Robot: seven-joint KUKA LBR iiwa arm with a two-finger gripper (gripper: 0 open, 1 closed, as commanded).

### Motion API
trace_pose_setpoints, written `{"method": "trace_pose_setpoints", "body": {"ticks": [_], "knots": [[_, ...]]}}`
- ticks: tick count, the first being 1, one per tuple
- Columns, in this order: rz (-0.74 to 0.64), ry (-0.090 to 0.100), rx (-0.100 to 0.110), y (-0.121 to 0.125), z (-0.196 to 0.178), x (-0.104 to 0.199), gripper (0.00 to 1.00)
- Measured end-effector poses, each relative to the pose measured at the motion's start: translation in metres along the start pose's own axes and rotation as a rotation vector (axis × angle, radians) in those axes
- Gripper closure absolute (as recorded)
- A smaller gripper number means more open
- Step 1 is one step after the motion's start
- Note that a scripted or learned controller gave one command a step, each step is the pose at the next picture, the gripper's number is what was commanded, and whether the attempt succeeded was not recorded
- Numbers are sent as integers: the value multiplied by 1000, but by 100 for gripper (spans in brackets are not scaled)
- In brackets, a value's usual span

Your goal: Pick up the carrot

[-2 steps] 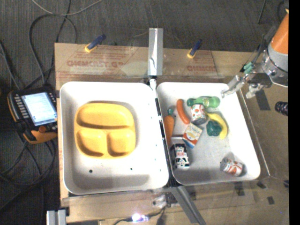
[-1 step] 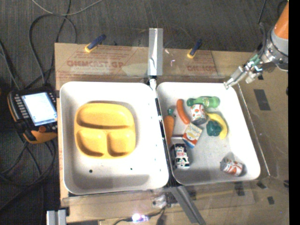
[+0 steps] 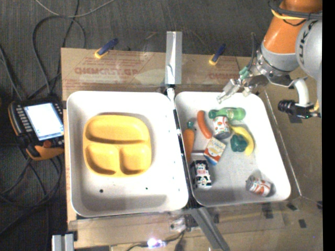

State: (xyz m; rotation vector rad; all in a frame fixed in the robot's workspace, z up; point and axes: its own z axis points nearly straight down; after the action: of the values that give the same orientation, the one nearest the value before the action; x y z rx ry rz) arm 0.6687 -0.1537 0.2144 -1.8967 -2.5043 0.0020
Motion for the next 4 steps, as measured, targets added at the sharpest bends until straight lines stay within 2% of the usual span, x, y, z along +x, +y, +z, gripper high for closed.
{"method": "trace_pose_setpoints", "body": {"ticks": [1, 2, 3, 4], "knots": [[-110, -2, 0, -64, -21, -55, 0], [10, -1, -1, -129, -90, -36, 0], [-262, 0, -2, -82, -25, -31, 0], [-74, 1, 0, -34, 63, 33, 0]]}}
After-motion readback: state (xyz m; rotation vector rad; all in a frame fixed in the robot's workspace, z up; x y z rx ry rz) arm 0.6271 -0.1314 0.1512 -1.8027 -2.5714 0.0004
